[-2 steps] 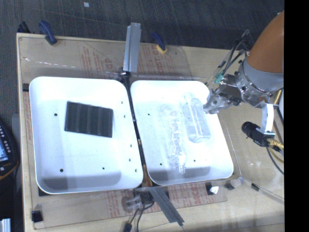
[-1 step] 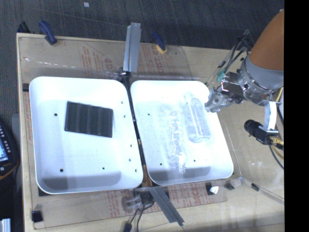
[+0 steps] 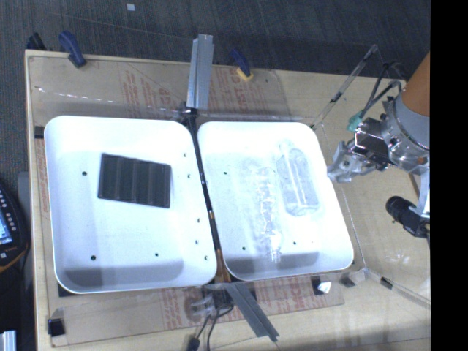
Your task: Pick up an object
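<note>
The gripper [image 3: 344, 165] hung just right of the right bin [image 3: 333, 251], the clear bottle [image 3: 296, 181] leftward, lying near-far; grip state unreadable.

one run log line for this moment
hand: right of right bin, holding nothing seen | left bin: dark ridged pad | right bin: clear bottle

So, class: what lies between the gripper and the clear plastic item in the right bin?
In the camera view, the right bin's white rim lies between the gripper and the clear plastic item.
</note>
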Robot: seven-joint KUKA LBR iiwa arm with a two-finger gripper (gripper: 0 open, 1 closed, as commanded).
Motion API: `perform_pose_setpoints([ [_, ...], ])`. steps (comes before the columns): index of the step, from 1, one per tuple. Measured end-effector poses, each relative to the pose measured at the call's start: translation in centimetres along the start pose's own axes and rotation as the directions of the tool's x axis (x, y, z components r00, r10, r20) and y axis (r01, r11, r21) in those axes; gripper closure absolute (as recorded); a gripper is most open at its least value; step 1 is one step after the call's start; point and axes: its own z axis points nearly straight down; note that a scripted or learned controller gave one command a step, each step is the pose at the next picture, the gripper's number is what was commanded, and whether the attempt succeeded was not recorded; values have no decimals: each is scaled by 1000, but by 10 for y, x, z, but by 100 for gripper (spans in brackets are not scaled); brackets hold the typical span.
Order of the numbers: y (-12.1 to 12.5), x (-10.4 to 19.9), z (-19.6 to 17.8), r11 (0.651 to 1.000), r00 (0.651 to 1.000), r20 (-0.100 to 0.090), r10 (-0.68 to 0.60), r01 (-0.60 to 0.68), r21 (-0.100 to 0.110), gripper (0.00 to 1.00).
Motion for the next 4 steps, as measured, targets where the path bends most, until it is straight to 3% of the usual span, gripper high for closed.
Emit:
perform_pose_setpoints([
  [1, 0, 0, 0, 1000, 1000, 0, -1, 1, 0, 0],
  [2, 1, 1, -10, 1000, 1000, 1, -9, 9, 0, 100],
  [3, -19, 24, -47, 993, 993, 1, -116, 116, -4, 100],
  [4, -19, 24, -47, 993, 993, 1, -116, 116, -4, 0],
])
